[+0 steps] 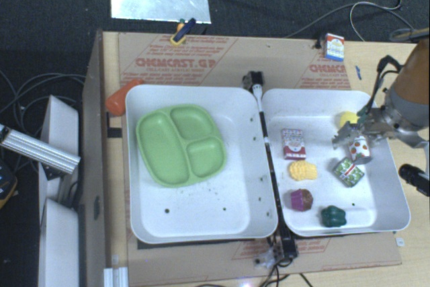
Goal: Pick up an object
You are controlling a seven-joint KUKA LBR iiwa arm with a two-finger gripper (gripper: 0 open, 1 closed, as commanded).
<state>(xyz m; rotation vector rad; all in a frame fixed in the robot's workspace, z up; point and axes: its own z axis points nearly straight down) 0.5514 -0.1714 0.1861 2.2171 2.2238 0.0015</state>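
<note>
Red-and-white object point(360, 148) sits at the tips of the pincer point(356, 142), just above the green-white packet point(349, 171), though whether it is gripped I cannot tell.

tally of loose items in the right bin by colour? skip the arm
Right bin:
Yellow: 2, lemon-like piece and corn-like piece
Red and white: 2, packet and small piece by the gripper
Green and white: 1
Maroon: 1
Dark green: 1
Total: 7
</note>
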